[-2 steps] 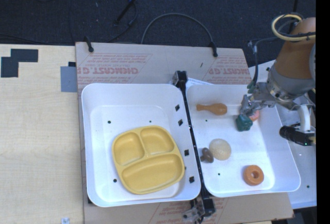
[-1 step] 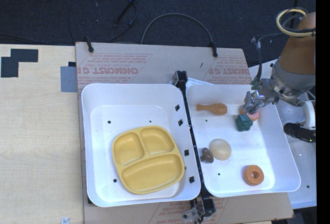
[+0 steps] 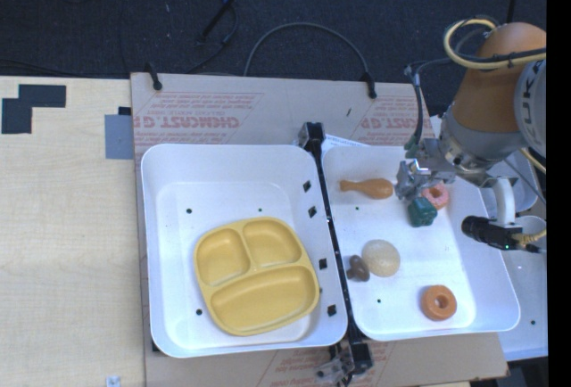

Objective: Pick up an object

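one teal toy sat in the right bin directly below the gripper, touching a pink ring; whether the jaws were parted, i couldn't tell.

A dark teal block (small, lumpy) lies in the right bin beside a pink ring.
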You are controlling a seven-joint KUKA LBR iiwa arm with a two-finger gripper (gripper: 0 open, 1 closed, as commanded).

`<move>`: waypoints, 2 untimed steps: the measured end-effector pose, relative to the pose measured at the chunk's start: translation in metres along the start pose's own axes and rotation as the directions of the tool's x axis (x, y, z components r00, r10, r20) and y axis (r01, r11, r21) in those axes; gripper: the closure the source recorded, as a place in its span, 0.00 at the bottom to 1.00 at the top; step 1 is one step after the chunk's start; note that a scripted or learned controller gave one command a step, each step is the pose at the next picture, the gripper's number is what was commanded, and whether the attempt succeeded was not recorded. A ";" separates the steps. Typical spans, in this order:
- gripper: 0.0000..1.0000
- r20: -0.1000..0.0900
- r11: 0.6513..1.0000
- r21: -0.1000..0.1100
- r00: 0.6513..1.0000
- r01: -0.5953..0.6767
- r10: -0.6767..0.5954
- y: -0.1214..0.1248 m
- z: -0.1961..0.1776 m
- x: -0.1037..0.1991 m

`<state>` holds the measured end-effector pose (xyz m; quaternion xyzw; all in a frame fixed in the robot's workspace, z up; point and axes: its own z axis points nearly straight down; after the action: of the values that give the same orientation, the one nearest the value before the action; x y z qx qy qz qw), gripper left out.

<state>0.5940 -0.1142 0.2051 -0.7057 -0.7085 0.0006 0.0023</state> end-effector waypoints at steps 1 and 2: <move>1.00 0.000 1.000 0.001 1.000 -0.001 0.001 -0.003 0.007 0.050; 1.00 0.000 1.000 0.001 1.000 0.000 0.000 -0.003 0.012 0.102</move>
<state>0.5908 -0.0121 0.1937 -0.7057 -0.7085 0.0009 0.0025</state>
